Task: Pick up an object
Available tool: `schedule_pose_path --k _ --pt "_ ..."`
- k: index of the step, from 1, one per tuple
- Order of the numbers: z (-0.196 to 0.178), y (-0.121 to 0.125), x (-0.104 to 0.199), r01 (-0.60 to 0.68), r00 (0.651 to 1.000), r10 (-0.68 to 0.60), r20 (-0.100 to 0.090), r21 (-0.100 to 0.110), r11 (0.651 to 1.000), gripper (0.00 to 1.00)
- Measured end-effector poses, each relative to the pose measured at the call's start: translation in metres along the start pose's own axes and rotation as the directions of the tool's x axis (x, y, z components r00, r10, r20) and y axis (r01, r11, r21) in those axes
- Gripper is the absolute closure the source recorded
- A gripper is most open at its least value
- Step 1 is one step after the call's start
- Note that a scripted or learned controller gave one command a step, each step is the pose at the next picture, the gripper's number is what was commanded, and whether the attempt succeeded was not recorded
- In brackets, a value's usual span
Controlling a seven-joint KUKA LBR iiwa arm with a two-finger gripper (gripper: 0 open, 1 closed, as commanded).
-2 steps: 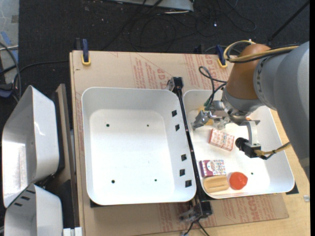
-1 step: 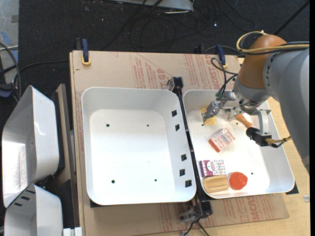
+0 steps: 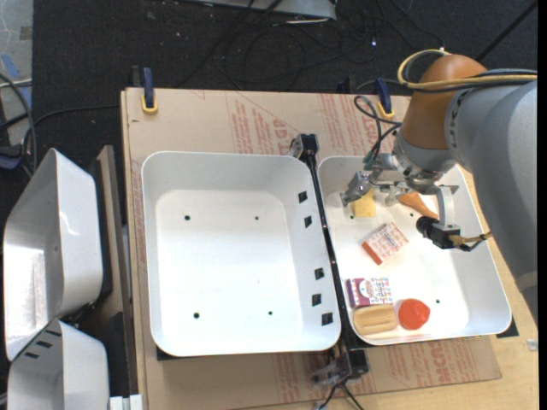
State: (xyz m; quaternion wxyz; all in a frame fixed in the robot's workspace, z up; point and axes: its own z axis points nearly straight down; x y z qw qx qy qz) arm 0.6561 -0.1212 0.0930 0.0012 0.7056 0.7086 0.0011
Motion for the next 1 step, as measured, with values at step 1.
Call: schedule_pose_path --k 1 --pt "-0.0103 0.0000 -0.0008 0.000 1.000 0.000 0.001 -0.001 1.000 1.00"
